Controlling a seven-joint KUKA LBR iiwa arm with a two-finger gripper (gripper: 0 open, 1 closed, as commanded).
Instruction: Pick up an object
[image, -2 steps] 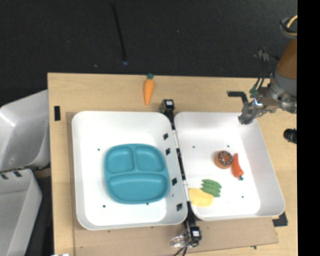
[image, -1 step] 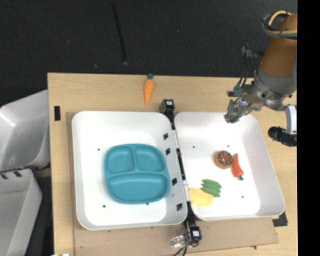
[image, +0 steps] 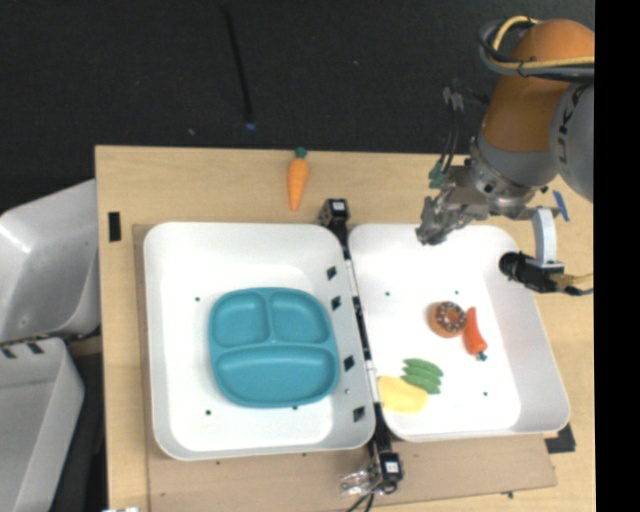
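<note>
In the right bin (image: 500, 400) lie a brown frosted donut (image: 447, 317), a red chili pepper (image: 475, 334), a green pea pod (image: 423, 373) and a yellow piece (image: 402, 396). My gripper (image: 434, 229) hangs over the bin's far edge, well back from the donut, with nothing seen between its tips. An orange carrot (image: 297, 178) rests on the wooden bench beyond the left bin.
The left bin (image: 170, 330) holds a blue divided plate (image: 273, 346). Small black clips (image: 333, 211) sit along the seam between the two bins. A white object (image: 40, 270) stands off the bench to the left.
</note>
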